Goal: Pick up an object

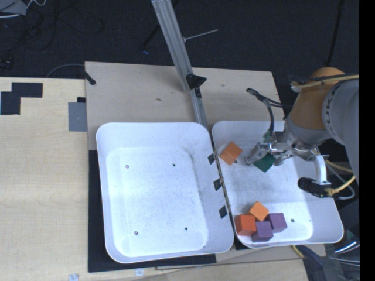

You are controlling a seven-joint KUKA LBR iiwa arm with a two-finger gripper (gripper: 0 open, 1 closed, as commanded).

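The bench (53,157) is pale wood with a dark floor behind it, and two shallow white bins stand on it side by side. The left bin (153,134) has only a few dark specks on its floor. My arm comes from the right, and my gripper (265,154) is low inside the right bin (328,227), in its upper part. A dark green block (264,164) sits right at my fingertips, but I cannot tell if I am closed on it or only touching it.

I think I am at the grasp step. An orange block (230,153) lies near, to the left. A cluster of two orange and two purple blocks (259,221) lies well apart at the front. Next, I should make sure of the grip on the green block, then lift straight up.
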